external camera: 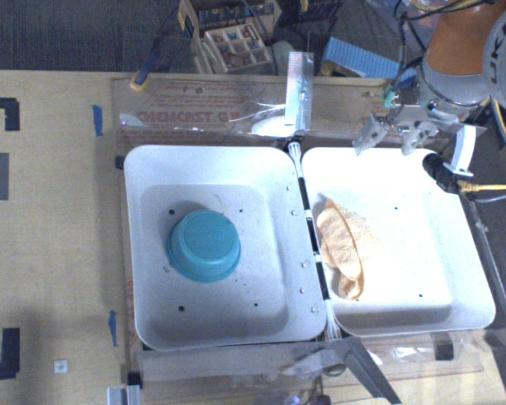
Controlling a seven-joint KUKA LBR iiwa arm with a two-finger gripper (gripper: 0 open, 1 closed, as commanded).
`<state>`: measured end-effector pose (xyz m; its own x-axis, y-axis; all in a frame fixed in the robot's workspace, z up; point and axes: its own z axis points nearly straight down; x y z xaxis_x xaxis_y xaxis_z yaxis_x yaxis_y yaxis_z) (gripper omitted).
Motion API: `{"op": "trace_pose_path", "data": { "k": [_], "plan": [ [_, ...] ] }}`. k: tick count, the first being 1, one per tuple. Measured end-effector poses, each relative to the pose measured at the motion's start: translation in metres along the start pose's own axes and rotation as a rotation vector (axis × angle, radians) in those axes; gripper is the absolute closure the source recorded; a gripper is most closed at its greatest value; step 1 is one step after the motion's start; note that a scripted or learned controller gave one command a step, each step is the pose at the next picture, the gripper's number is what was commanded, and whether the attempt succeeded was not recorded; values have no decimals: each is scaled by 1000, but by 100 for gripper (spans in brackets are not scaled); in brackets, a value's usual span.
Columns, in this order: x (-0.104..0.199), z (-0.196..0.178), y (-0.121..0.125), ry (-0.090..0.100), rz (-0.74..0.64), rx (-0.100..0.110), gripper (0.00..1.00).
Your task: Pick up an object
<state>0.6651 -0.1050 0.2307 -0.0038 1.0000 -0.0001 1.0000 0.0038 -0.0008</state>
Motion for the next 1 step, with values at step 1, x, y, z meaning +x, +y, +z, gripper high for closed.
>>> {"op": "trace_pose_path", "data": {
  "k": [1],
  "plan": [
    [16,-1,-17,1,29,1,0]
  ]
}}
